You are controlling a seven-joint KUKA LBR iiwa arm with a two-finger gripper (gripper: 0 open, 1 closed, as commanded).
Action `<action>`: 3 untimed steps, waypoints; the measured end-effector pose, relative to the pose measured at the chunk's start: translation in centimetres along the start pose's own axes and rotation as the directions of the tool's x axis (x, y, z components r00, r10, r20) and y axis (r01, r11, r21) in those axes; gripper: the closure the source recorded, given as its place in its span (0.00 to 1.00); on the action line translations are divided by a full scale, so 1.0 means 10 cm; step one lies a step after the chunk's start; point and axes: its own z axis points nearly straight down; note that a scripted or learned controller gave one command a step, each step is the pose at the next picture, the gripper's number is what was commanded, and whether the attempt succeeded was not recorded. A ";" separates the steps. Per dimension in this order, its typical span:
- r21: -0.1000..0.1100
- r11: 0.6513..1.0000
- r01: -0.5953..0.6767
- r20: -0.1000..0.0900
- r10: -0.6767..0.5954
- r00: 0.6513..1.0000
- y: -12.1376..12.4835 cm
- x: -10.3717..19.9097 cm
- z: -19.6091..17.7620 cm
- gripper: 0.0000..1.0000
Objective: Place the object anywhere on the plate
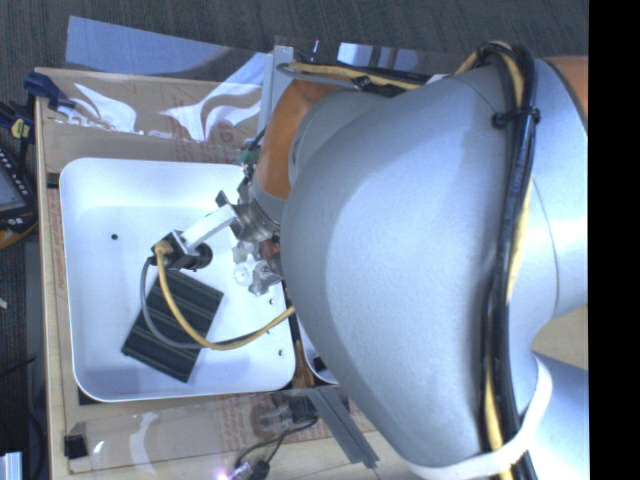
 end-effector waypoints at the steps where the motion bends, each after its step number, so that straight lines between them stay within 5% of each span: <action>1: -0.001 0.996 -0.093 -0.005 0.093 0.996 -0.62 0.77 -0.38 1.00; 2: 0.004 0.989 0.147 0.004 -0.147 0.989 0.46 0.30 -0.11 1.00; 3: 0.002 0.983 0.181 -0.002 -0.181 0.983 0.03 0.70 -0.84 1.00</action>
